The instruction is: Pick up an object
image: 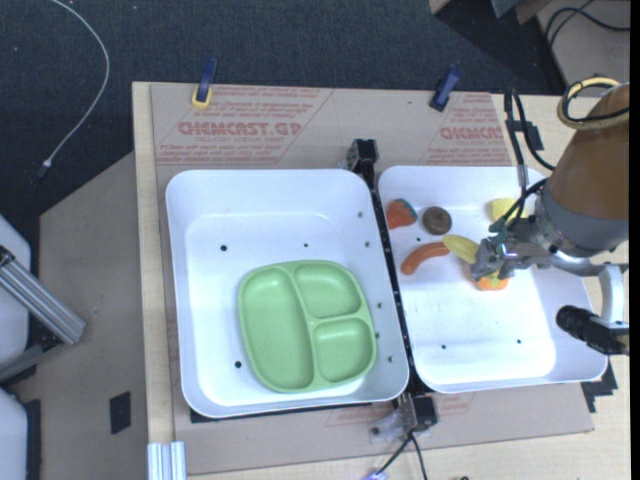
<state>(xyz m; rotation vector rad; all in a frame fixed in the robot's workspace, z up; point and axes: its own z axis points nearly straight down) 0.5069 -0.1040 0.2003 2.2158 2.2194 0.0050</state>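
Observation:
My gripper [491, 265] is low in the right bin [480, 353], near its right side, and the grey arm with its orange band [597, 183] reaches in from the right. A small orange object [490, 284] lies directly under the gripper tip, partly hidden by it. Just to the gripper's left is a yellow banana-like piece [460, 247]. An orange-red curved piece [424, 257], a brown round piece [437, 220] and a red-orange piece [401, 212] lie further left. A yellow-green piece [502, 209] sits behind the gripper.
The left bin [200, 228] holds a green divided plate [305, 324]. A black clamp [362, 154] sits at the bins' shared far edge. Cables [522, 133] run along the right bin's far right corner. The near half of the right bin is bare floor.

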